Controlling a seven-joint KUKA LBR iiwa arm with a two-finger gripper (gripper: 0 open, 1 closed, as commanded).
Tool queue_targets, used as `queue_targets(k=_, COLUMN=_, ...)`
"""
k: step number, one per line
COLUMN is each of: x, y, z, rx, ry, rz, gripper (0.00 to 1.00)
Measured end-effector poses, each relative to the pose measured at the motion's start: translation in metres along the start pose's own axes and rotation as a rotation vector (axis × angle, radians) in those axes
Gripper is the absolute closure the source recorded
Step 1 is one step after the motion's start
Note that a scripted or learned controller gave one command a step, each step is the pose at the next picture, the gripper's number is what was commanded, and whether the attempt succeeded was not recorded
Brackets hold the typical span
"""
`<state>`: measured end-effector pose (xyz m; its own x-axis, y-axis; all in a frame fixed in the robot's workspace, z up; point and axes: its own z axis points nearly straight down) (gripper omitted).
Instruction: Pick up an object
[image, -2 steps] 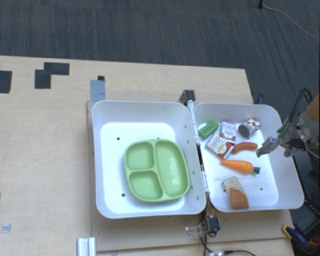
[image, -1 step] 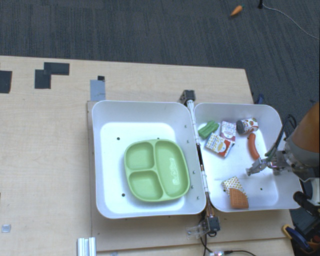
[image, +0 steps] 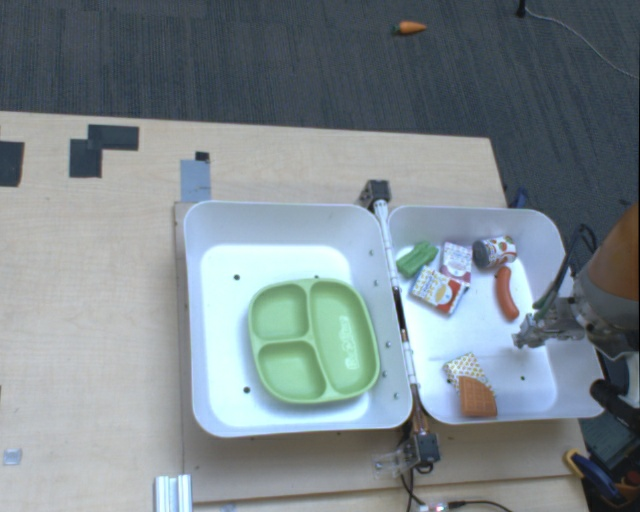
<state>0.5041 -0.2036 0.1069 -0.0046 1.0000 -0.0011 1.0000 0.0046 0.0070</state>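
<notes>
The right bin (image: 545, 235), white w/ rounded corners and smooth glossy walls, holds several small things: a long red sausage-shaped piece (image: 507, 293) lies closest to the hand (image: 530, 335), just up and left of it, apart from it. Further left are a flat printed packet (image: 438, 289) w/ red edge, a second small packet (image: 457, 259) above it, a green pepper-like piece (image: 415, 258) near the bin's left wall, and a small dark can-like thing (image: 493, 250) toward the top. Near the bottom, an orange waffle-textured cone shape (image: 476, 397) w/ a checkered bit (image: 464, 368) beside it, below and left of the hand. The hand hangs over the right part of this bin, nothing seen between its fingers; open or closed I cannot tell. The left bin (image: 200, 330) carries a pale green plastic plate (image: 314, 341) w/ three compartments. Both bins sit on a light wood bench (image: 90, 330); a small orange piece (image: 410, 28) lies on the dark carpet (image: 250, 60) behind.
</notes>
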Motion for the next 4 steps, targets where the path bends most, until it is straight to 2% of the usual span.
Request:
queue_targets(k=1, x=0.101, y=0.048, z=-0.023, rx=0.003, ry=0.003, rz=0.0, gripper=1.0)
queue_targets(k=2, x=0.1, y=0.047, z=-0.023, rx=0.004, ry=0.001, rz=0.001, gripper=0.0)
queue_targets(k=3, x=0.114, y=0.035, z=0.02, rx=0.0, ry=0.0, rz=0.003, gripper=0.0)
queue_targets(k=4, x=0.099, y=-0.017, z=0.008, rx=0.006, ry=0.001, rz=0.003, gripper=0.0)
